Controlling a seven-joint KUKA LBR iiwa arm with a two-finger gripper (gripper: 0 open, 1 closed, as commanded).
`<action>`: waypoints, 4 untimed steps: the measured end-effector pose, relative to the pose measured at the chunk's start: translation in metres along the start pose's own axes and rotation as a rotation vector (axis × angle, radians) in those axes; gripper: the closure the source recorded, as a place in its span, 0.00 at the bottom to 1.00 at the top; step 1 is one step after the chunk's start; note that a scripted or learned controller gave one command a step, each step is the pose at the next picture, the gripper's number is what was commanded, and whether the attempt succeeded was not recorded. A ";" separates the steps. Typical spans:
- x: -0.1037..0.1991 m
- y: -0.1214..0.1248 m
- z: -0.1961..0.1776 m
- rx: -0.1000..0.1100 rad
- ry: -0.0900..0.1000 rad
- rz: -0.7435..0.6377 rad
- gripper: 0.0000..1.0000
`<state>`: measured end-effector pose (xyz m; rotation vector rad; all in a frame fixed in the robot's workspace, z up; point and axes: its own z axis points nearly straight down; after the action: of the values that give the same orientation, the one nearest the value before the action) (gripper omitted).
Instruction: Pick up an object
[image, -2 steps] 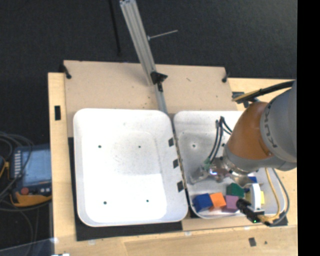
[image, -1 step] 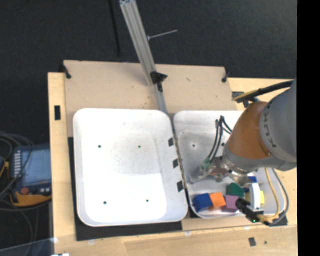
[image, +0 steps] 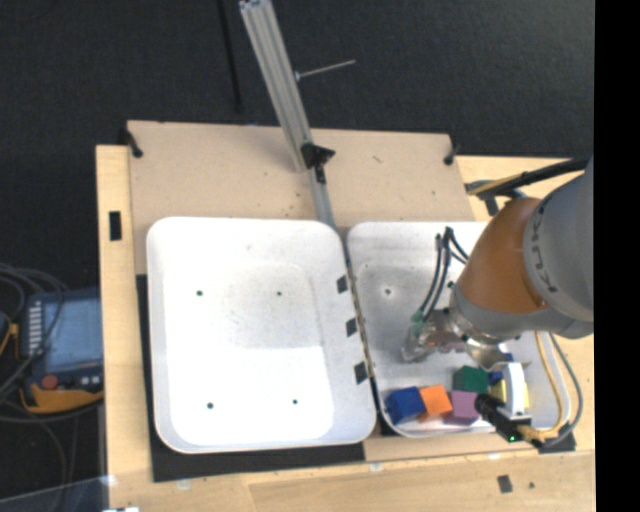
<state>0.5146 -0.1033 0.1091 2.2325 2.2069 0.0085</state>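
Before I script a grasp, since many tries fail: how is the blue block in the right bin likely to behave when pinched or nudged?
The blue block looks boxy with flat faces, so it should probably sit still, not roll. It looks small and solid, so likely light and stiff. It sits beside the orange block near the bin's rim, so a nudge may jam it there.

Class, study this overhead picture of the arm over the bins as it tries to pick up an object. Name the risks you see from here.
1. The blue block, orange block, purple block and green block sit packed together at the right bin's near edge, so a grasp may nudge or catch a neighbour.
2. They lie close to the bin wall, so the gripper might strike it on descent.
3. Cables hang near the wrist and could snag.
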 end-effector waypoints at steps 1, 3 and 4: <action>0.001 0.002 -0.064 -0.002 -0.003 -0.015 1.00; 0.057 0.016 -0.101 0.004 0.000 -0.020 1.00; 0.111 0.019 -0.118 0.003 0.000 -0.020 1.00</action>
<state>0.5342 0.0070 0.2277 2.2117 2.2308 0.0047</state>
